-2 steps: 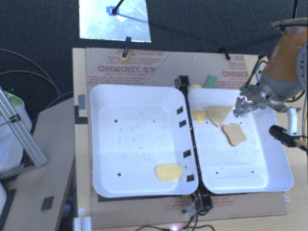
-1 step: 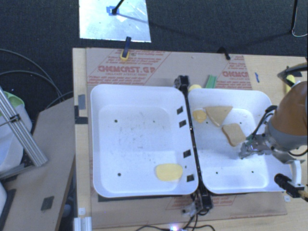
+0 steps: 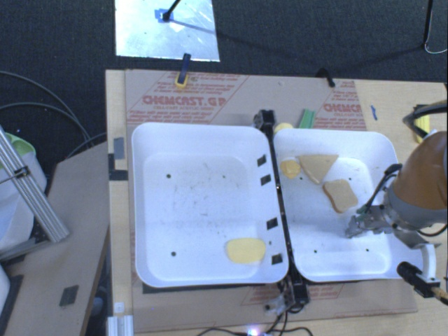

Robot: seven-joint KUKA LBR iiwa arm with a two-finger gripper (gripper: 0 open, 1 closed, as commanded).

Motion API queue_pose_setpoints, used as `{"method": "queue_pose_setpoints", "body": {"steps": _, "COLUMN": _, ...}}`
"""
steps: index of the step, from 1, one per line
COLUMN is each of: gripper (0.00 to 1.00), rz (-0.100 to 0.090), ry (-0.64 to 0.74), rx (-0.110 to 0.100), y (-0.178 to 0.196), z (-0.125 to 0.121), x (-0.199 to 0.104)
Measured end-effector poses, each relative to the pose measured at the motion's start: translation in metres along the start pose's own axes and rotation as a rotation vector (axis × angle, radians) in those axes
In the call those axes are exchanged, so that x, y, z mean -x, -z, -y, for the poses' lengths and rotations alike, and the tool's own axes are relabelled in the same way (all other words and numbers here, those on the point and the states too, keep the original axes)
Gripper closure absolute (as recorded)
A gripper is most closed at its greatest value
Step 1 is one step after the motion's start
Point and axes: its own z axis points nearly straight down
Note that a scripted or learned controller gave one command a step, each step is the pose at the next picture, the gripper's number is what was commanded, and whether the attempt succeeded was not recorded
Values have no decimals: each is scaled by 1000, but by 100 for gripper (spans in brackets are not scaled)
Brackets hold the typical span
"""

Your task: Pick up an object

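In the right bin (image 3: 329, 261) lie a tan wedge-shaped piece (image 3: 317, 166), a smaller tan toast-like piece (image 3: 341, 194) and a small yellow lump (image 3: 290, 168). A flat yellow oval (image 3: 246, 250) rests near the front of the left bin (image 3: 161, 180). My gripper (image 3: 358, 225) hangs low over the right side of the right bin, just below and right of the toast-like piece, under the orange wrist band (image 3: 427, 177). No object shows between its fingers.
A black clip divider (image 3: 273, 194) joins the two bins. Behind them on the cardboard sheet lie a green strip (image 3: 306, 118), a small yellow ball (image 3: 283, 127) and a yellow-tipped tool (image 3: 183, 72). A metal rail (image 3: 28, 187) stands at the left.
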Motion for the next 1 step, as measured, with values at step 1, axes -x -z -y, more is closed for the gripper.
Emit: {"method": "queue_pose_setpoints", "body": {"steps": 1, "gripper": 100, "rz": 6, "ry": 10, "rx": 21, "y": 126, "z": -98, "x": -14}}
